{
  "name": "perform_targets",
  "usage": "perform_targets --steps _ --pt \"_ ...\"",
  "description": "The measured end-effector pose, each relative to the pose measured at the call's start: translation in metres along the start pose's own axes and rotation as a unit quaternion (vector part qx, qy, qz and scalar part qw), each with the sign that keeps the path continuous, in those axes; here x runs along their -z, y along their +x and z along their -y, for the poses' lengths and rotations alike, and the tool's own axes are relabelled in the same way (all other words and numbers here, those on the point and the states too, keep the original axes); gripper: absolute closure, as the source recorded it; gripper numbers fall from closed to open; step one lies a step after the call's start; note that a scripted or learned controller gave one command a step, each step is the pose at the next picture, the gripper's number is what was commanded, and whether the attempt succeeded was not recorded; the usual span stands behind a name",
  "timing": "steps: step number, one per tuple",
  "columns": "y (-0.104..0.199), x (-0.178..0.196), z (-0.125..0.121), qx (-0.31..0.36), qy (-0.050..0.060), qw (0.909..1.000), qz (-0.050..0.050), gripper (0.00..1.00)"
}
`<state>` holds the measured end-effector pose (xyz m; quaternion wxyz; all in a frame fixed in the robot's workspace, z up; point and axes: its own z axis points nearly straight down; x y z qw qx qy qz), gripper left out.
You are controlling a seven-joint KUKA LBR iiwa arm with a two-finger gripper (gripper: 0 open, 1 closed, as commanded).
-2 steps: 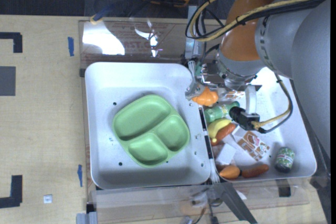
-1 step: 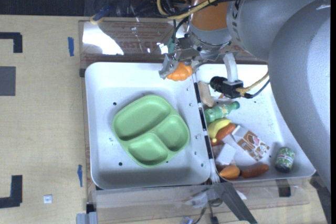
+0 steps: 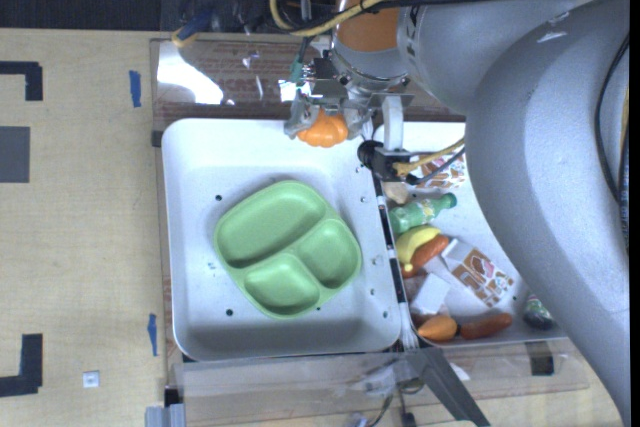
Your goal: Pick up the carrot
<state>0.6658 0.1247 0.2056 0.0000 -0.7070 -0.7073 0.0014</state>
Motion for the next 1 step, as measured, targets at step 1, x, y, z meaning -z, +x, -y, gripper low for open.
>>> perform_targets --steps 1 --pt "0.0101 -0.0181 0.0007 -0.133 0.003 0.9911 0.0 1.0"
